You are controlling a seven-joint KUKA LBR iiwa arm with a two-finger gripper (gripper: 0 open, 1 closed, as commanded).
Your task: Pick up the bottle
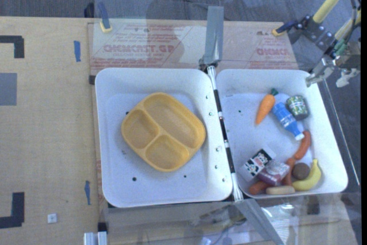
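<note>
The gripper (334, 69) hovers at the right bin's (229, 123) far right rim; how wide it stands, I cannot tell. The blue bottle (286, 119) lies below-left of it, beside a carrot (264, 108).

The left white bin (109, 181) holds a yellow divided plate (163, 132), turned a little askew. In the right white bin (229, 103) an orange carrot (264, 108) lies near a small green can (297, 107). Lower in this bin there is a crowded group — a black-and-white carton (258, 162), a red curved sausage (301, 145), a brown round thing (300, 170) and a yellow banana (307, 179). Both bins stand on the wooden table (46, 140), which carries blue tape pieces (77, 50).
</note>
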